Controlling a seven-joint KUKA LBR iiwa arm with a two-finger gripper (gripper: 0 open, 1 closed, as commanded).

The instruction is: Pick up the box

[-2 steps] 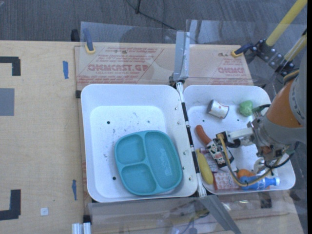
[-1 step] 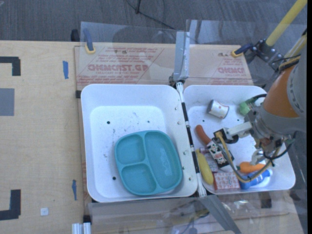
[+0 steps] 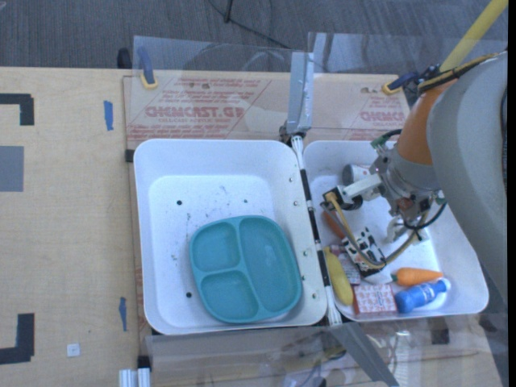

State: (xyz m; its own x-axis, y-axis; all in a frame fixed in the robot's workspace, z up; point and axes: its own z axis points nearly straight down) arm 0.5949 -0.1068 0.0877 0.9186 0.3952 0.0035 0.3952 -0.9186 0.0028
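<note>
The box [image 3: 373, 299] is small, red and white, and lies flat at the front edge of the right bin [image 3: 463, 252]. A yellow banana-like piece [image 3: 339, 277] lies along its left side and a blue bottle [image 3: 420, 295] along its right. My gripper [image 3: 367, 248] reaches down into the middle of the right bin, just behind the box and above the clutter. Nothing can be seen held in it, and its tips are lost among the cables and objects.
An orange carrot [image 3: 418, 276] lies behind the blue bottle, and another orange item [image 3: 332, 218] rests by the right bin's left wall. The left bin [image 3: 161, 176] holds a teal divided plate [image 3: 244, 268]. A clear plastic sheet stands behind both bins.
</note>
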